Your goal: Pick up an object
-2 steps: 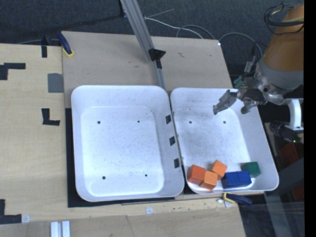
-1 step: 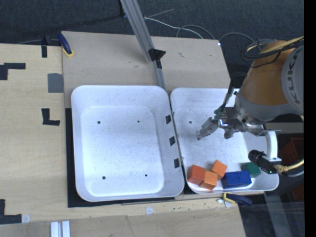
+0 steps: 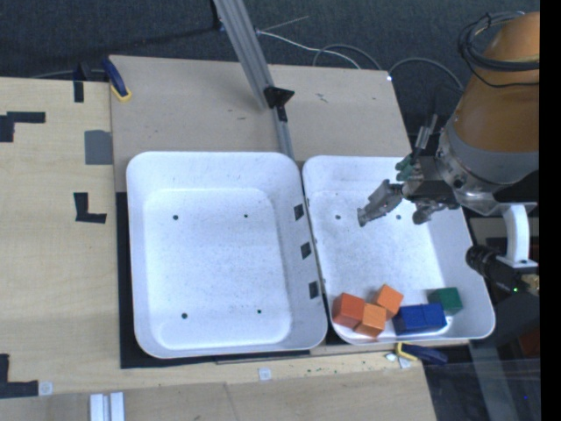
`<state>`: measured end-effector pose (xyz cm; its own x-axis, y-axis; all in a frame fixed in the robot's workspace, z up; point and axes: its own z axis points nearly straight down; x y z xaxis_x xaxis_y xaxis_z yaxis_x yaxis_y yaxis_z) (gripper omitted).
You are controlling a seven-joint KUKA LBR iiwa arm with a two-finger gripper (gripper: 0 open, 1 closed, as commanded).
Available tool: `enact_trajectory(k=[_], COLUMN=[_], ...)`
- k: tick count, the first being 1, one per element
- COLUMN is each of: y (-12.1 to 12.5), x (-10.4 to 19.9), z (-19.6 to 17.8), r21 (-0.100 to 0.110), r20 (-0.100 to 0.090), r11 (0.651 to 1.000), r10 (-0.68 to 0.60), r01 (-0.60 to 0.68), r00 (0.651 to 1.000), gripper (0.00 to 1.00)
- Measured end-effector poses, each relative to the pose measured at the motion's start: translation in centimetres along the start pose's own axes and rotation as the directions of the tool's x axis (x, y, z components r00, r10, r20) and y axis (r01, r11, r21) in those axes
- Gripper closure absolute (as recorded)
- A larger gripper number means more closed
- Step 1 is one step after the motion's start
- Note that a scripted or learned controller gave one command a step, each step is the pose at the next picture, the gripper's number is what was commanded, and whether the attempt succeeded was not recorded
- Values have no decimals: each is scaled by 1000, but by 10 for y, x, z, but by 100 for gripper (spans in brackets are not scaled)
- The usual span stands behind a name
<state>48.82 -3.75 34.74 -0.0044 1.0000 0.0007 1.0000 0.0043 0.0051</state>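
Along the near wall of the right bin (image 3: 351, 178) lie several small blocks: an orange block (image 3: 351, 309), a second orange block (image 3: 389, 299), a third orange one (image 3: 373, 319), a blue block (image 3: 420, 318) and a green block (image 3: 449, 299). My gripper (image 3: 394, 204) hangs over the middle of the right bin, well above and behind the blocks. Its fingers (image 3: 375, 205) stand apart with nothing between them.
The left bin (image 3: 140, 178) sits beside the right one. A slanted metal rail (image 3: 250, 46) runs from the top of the view down to the gap between the bins. The arm's orange band (image 3: 508, 55) rises at the right.
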Motion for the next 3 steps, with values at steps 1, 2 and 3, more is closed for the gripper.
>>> enact_trajectory(k=[1, 2, 3], y=[0, 0, -5], x=[-1, -1, -15], z=[-6, -6, 40], r21=[7, 7, 11], r20=[2, 2, 2], r11=[1000, 1000, 1000], r10=[1, 2, 5], r01=[-1, -2, -5], r00=[1000, 1000, 1000], gripper=[100, 0, 0])
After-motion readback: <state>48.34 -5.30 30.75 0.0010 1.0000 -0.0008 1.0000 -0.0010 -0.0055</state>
